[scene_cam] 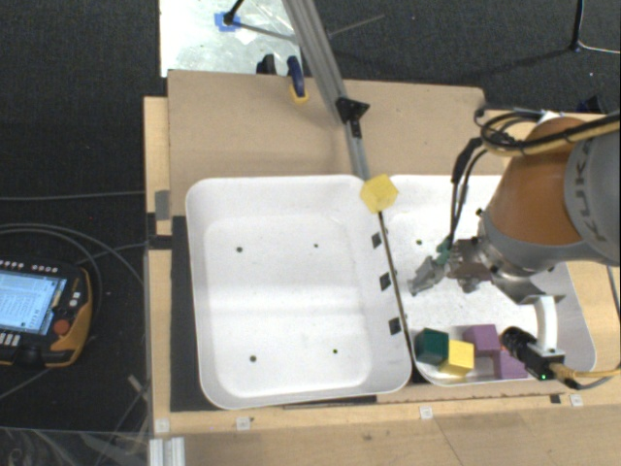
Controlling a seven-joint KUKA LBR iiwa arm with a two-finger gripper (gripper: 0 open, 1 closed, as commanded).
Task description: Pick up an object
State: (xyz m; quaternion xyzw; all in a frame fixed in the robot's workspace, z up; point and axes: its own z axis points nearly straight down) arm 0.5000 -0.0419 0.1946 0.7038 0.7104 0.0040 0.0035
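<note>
Hovering over the right bin [427,212], the gripper [427,278] has released jaws grasping nothing; 3 blocks, green [431,344], yellow [460,356] and purple [482,339], crowd its 6 o'clock edge beside the left bin [209,260].

Even overhead light, white bins [291,289] near blown out, glare patch on floor up top, soft focus, faint shadows.

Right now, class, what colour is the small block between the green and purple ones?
Yellow block, clearest in the camera view.
</note>
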